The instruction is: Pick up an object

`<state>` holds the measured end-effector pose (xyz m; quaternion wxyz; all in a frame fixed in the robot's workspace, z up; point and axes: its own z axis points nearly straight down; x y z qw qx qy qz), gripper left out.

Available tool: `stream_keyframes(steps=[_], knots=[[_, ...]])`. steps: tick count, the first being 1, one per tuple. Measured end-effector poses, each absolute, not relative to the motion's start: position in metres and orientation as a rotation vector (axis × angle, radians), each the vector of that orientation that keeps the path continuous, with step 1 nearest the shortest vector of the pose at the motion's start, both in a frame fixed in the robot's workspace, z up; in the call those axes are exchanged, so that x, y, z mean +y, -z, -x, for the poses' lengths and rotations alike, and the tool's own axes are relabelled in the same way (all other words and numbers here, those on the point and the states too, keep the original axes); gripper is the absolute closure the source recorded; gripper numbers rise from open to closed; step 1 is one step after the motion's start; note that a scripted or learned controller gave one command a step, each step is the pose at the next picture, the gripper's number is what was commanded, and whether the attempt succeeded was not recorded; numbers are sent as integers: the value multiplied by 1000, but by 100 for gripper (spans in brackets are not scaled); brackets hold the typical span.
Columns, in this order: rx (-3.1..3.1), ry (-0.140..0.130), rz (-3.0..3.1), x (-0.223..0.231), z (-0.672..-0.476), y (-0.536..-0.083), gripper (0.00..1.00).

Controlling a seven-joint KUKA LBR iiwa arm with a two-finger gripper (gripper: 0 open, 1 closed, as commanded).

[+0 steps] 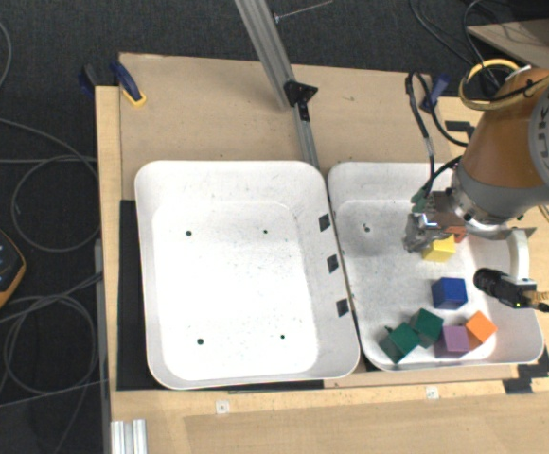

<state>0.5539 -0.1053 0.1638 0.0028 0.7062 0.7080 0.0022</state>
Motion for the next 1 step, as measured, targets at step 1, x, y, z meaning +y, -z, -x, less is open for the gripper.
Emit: stream_keyframes(steps=[1], knots=[[2220,-6,-2216,-104,-559,-208,100]])
